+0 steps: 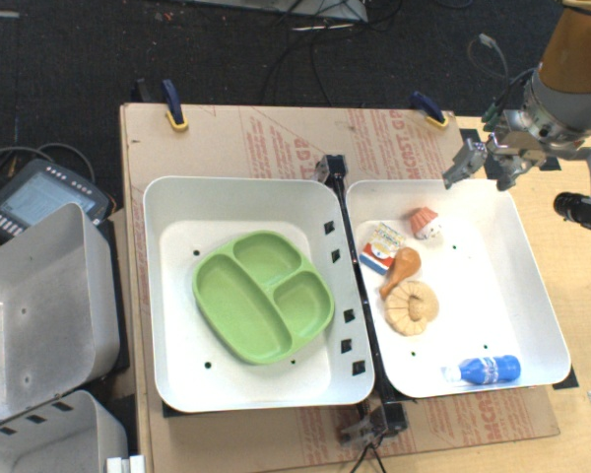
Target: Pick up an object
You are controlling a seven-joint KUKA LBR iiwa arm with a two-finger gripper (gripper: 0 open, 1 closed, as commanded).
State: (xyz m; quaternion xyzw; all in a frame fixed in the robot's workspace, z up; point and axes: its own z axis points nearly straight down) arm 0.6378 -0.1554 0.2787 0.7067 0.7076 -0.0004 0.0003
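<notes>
At the upper right of the frame your grey two-finger gripper (481, 164) hangs with fingers apart and nothing between them over the right white bin's (532, 264) far rim, presumably staged above the orange plastic drumstick (402, 268) mid-bin.

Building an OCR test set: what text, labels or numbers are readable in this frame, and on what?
Red print on the cardboard sheet under the bins: upside down and faint, not reliably readable.
Blue bottle: label too small to read.
Small packet in the right bin: print blurred.
Screen of the handheld device at left: illegible.
</notes>
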